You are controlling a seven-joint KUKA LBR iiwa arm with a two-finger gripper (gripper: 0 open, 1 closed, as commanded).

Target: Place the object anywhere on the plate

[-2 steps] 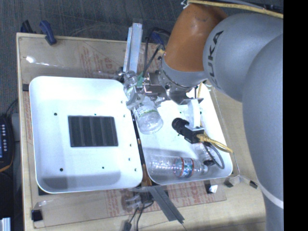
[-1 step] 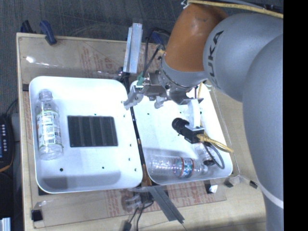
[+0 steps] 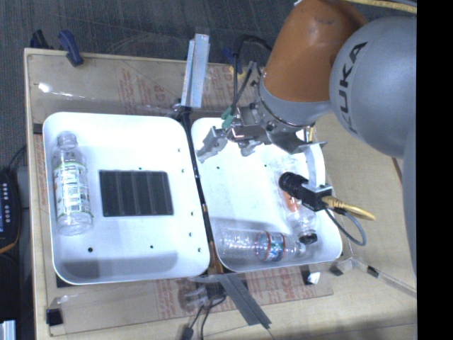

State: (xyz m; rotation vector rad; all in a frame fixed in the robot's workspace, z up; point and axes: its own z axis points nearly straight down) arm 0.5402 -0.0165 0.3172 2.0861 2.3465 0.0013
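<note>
The plate (image 3: 136, 193) is a dark ridged rectangle lying flat in the middle of the left bin (image 3: 113, 261). A clear bottle (image 3: 71, 183) with a white label lies along that bin's left wall. In the right bin (image 3: 233, 197) a second clear bottle (image 3: 258, 245) lies on its side against the near wall. A smaller clear container with orange inside (image 3: 297, 214) rests by the right wall. My gripper (image 3: 228, 146) hangs over the far left corner of the right bin, open, with only white bin floor between its fingers.
A black cylinder with a brass fitting (image 3: 311, 193) sticks out below the wrist over the right bin. A metal strip (image 3: 195, 73) stands upright at the far end of the divider between the bins. Blue clamps (image 3: 69, 47) grip the bench's far left edge.
</note>
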